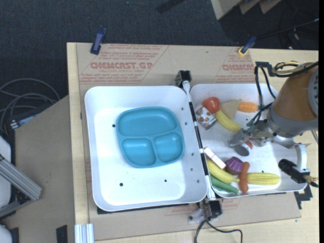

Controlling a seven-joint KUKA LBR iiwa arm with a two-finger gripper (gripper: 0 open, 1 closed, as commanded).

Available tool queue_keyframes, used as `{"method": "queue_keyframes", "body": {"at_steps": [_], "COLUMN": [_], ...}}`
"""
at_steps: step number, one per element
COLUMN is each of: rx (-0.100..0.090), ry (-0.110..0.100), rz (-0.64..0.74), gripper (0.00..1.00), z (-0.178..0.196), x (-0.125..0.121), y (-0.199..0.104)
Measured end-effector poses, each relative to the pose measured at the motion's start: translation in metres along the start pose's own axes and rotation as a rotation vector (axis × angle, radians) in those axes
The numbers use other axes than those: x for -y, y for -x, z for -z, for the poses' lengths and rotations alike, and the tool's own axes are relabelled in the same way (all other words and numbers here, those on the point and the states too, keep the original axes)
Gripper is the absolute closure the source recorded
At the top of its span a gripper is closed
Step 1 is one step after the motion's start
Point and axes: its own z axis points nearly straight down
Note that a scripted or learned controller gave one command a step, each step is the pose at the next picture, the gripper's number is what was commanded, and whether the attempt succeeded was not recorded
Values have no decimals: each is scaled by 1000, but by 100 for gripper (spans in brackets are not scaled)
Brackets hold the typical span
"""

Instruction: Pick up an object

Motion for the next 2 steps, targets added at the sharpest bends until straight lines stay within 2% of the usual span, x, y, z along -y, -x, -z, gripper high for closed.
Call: {"method": "queue_keyframes", "body": {"at_steps": [1,2], "rx": [2,0], "ry": [5,4], "rz": [0,2], "gripper": [100,100], "z": [11,101], "x": [-1,-7], "y": [1,-85]}}
